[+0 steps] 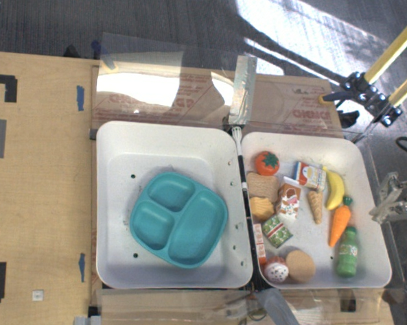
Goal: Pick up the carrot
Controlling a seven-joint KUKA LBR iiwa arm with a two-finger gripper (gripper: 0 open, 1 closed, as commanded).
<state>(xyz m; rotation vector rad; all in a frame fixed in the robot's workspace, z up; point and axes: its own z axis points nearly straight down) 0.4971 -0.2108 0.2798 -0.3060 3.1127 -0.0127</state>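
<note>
Nearest you, the brown ball (300, 264) is sitting low in the right bin (374, 275), the carrot (338, 224) is lying untouched beside the green bottle (347, 252), so you are facing the whole pick.

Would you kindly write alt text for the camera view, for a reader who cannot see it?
Seen from above, the right bin holds toy food: an orange carrot lies by a green bottle and a banana, with a tomato at the far left. The left bin holds a teal divided plate.
</note>
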